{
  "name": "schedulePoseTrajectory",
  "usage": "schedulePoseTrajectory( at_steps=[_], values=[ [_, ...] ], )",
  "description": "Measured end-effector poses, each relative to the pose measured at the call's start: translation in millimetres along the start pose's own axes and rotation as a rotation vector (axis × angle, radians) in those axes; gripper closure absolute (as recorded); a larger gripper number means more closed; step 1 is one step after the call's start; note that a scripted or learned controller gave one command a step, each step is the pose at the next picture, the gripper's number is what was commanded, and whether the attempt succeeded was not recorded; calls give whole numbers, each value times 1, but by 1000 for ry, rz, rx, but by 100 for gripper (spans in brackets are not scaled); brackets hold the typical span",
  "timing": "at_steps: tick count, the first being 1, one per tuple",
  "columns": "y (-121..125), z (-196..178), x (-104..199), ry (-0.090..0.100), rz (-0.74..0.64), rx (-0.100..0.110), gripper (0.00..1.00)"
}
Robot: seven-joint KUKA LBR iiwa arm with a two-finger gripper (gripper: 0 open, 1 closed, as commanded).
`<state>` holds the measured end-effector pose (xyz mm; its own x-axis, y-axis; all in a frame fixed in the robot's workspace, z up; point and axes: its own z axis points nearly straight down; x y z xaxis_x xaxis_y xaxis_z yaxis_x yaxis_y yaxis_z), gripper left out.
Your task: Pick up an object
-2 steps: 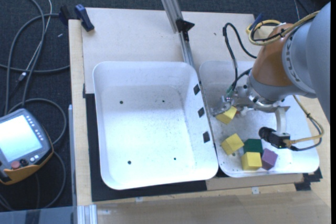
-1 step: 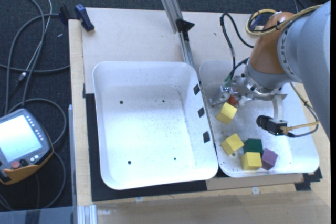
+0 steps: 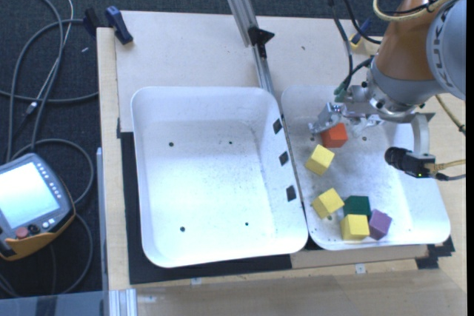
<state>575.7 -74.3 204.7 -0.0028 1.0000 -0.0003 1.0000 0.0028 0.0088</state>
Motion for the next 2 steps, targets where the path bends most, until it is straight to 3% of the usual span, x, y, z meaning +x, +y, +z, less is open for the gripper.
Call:
schedulePoseTrajectory(
  at_steps=[1,2],
  values=[
    [-1,108,-19,2,5,18,0],
    [-2,88,-23,0,3,7,0]
  ],
)
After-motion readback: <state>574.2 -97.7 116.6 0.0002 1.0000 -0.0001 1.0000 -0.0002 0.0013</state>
